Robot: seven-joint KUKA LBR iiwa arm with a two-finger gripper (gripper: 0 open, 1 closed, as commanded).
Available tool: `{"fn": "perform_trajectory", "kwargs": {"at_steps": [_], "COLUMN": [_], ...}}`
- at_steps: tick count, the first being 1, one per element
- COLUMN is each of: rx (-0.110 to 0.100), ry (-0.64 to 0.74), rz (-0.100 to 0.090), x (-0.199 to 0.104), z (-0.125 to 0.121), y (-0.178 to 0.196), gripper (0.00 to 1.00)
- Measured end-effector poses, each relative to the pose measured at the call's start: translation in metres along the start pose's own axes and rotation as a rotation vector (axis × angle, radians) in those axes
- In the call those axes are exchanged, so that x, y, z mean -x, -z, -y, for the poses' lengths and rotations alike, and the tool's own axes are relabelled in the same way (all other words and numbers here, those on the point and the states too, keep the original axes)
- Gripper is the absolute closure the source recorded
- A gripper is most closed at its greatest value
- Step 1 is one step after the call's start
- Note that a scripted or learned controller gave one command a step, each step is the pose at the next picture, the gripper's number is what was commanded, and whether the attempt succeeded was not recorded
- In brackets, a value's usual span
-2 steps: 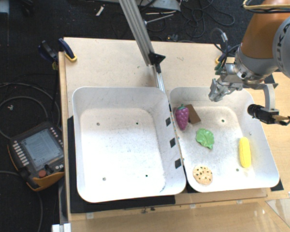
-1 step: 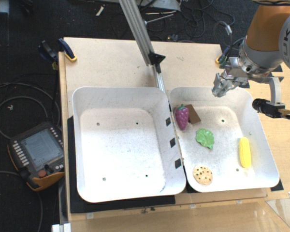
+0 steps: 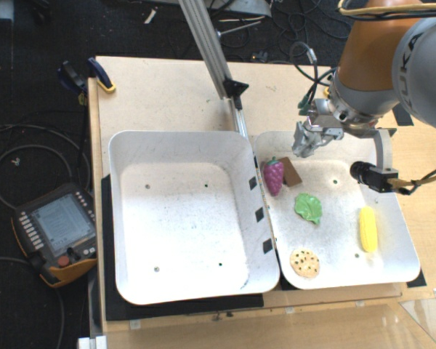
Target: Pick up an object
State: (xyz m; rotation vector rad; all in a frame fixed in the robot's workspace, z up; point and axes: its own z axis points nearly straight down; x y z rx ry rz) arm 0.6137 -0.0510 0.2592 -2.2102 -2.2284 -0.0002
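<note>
The right bin [image 3: 392, 264] holds a purple bunch of grapes [image 3: 274, 177] by its left wall, with a small brown block [image 3: 291, 173] touching it on the right. A green leafy piece [image 3: 309, 208] lies near the middle, a yellow corn cob [image 3: 368, 228] toward the right side, and a round cookie [image 3: 304, 262] at the front. My gripper [image 3: 303, 147] hangs over the bin's far left part, a little behind and right of the brown block. Nothing shows between its fingers.
The left bin [image 3: 131, 151] stands beside the right one, sharing a raised middle edge. A slanted metal pole [image 3: 207, 42] rises from the bench behind the bins. A pendant [image 3: 54, 231] lies on the floor at left.
</note>
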Motion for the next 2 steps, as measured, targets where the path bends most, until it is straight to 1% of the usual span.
{"fn": "perform_trajectory", "kwargs": {"at_steps": [1, 2], "rx": [-0.001, 0.0], "ry": [-0.001, 0.0], "rz": [0.001, 0.0], "x": [-0.043, -0.097], "z": [0.023, 0.036], "y": [-0.01, -0.005], "gripper": [1.0, 1.0]}}
